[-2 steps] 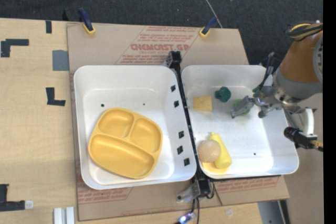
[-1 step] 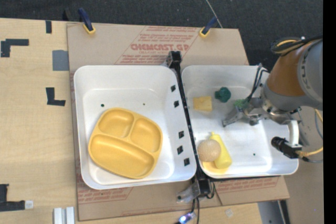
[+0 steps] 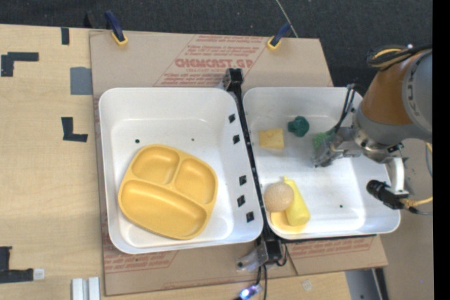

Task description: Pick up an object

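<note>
Nearest you, your yellow block point(image 3: 298, 210) and tan ball point(image 3: 278, 197) touch in the right bin point(image 3: 351, 225), the yellow cube point(image 3: 272, 139) and green lump point(image 3: 299, 126) lie farther back, and your gripper point(image 3: 323, 153) hangs nearby, fingers unreadable.

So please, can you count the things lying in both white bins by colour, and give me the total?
Yellow: 3 (divided plastic tray, small block, elongated piece)
Green: 2 (dark round thing, small thing beside the gripper)
Tan: 1 (round ball)
Total: 6
</note>
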Robot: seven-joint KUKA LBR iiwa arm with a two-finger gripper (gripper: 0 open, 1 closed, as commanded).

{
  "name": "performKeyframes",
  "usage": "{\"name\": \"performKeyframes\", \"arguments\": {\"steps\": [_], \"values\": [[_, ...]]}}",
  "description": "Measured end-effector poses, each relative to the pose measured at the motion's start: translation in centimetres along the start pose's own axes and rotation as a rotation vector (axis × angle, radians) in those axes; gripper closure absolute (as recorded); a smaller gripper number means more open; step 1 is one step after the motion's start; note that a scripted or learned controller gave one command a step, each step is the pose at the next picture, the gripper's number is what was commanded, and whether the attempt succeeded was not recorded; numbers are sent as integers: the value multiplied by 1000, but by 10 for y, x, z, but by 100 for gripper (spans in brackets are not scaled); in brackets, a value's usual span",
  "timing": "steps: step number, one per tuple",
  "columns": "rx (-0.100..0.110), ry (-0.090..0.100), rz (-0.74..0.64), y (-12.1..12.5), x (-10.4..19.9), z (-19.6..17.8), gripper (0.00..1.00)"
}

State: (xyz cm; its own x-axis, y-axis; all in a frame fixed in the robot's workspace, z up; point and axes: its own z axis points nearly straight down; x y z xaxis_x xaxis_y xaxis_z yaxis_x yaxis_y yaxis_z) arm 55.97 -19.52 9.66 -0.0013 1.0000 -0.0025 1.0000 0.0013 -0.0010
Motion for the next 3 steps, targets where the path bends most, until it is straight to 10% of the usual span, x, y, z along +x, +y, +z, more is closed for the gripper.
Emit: {"name": "performKeyframes", "arguments": {"steps": [3], "values": [[-5, 1, -2, 9, 6, -158, 100]]}}
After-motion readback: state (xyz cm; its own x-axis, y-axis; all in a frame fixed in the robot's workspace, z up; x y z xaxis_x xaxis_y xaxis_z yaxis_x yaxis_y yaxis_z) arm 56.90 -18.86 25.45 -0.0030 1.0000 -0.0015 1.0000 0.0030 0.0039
